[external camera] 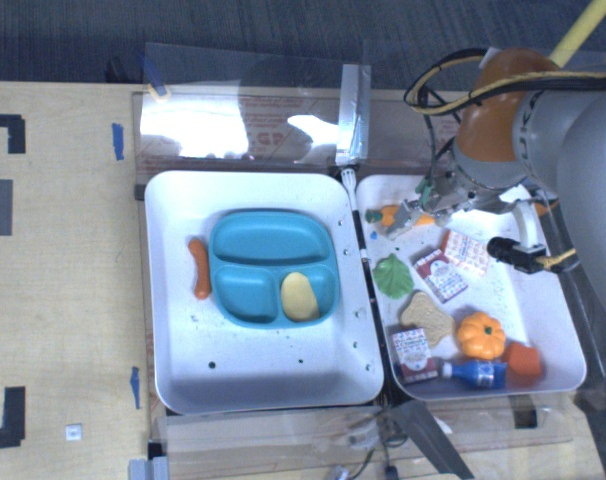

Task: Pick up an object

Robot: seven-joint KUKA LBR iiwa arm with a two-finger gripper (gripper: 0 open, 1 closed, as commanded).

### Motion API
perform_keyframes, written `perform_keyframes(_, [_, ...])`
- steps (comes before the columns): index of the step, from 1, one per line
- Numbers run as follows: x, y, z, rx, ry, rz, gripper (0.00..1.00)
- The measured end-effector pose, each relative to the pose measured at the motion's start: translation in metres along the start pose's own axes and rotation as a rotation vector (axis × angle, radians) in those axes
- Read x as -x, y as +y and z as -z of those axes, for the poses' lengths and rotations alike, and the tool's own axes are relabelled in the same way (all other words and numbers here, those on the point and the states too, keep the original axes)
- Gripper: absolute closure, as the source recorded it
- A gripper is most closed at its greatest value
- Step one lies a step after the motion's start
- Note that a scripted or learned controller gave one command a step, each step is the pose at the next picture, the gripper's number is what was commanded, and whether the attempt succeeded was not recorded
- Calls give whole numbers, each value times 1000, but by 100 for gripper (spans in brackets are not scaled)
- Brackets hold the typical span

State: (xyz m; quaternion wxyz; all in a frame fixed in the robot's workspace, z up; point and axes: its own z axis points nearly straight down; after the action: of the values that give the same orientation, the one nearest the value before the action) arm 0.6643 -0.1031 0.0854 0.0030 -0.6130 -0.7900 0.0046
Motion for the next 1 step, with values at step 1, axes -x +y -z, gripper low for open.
perform_keyframes(1, [0,1,0,3,-3,131,0])
